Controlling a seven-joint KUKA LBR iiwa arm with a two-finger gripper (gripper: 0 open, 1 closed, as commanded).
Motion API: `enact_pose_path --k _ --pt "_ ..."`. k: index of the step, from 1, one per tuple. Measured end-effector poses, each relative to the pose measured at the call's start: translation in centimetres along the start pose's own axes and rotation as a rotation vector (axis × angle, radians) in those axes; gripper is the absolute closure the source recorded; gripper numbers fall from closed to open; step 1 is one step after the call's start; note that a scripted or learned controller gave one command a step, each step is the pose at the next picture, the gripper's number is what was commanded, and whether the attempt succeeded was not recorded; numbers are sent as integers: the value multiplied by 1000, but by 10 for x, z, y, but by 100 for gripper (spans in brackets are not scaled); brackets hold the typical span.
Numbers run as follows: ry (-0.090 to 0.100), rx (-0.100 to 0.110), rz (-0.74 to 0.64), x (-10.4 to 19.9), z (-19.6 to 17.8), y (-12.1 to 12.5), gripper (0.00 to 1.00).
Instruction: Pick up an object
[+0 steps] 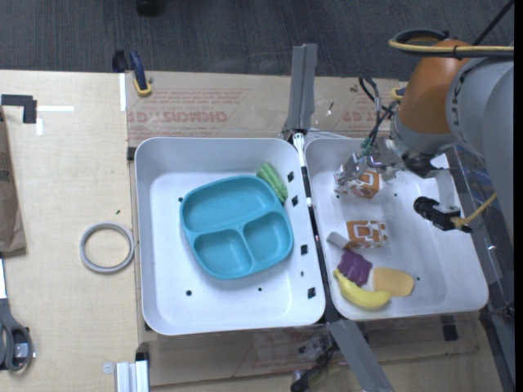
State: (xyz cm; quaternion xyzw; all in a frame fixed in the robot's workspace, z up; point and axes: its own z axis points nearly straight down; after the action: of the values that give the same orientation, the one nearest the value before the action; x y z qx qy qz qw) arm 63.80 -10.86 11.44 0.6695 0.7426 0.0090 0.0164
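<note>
The arm reaches in from the right, and its tool [365, 163] sits low in the right bin [458, 288], right at a small orange and white pack [362, 184] near the bin's back end. I cannot tell how the tool is set, because the shiny metal and the pack blur into each other there. A second pack [367, 233] lies in the middle of the same bin. Nearer the front lie a purple thing [354, 264], a banana [360, 294] and a yellow slice [393, 282], all packed close. The left bin [155, 243] holds a blue tray [235, 226] with a green thing [273, 181] at its back edge. Here is what could go wrong. The pack looks smooth and puffy, so it may slip out when the arm lifts. The tool may pinch just a corner, and then the pack could swing and drop. The pack also lies near the wall between the bins, so the tool could bump that wall and push the pack away.
</note>
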Motion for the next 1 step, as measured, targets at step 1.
enact_pose_path --k 1 --pt "1 2 14 1 1 8 0"
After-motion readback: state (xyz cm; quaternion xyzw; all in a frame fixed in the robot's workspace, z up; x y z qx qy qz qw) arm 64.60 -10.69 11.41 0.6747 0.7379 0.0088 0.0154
